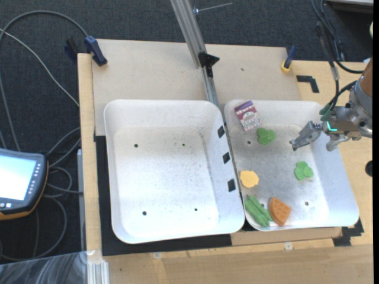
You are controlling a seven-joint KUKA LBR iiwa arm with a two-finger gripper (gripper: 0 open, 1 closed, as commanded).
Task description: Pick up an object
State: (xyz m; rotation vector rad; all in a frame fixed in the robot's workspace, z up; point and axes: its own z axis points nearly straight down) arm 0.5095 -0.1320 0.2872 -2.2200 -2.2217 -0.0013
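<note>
Hovered above the right bin (283, 169) with gripper (312, 145) spread wide and empty, between upper green piece (266, 136) and lower green piece (304, 171); risked closing on bare floor, missing both

This is a robotics lab or test cell rather than a home or shop. A plain wooden desk (148, 70) stands on dark carpet (35, 64) with loose black cables (35, 25) trailing across it, blue clamps (95, 50) grip the board's corners, and black tape marks positions on its surface. Two shallow white bins (166, 170) sit side by side under a slanted aluminium rail (188, 25), a teach pendant (19, 182) with a lit screen lies at the left edge, and the arm's hand (317, 136) with its wiring reaches in from the right.
</note>
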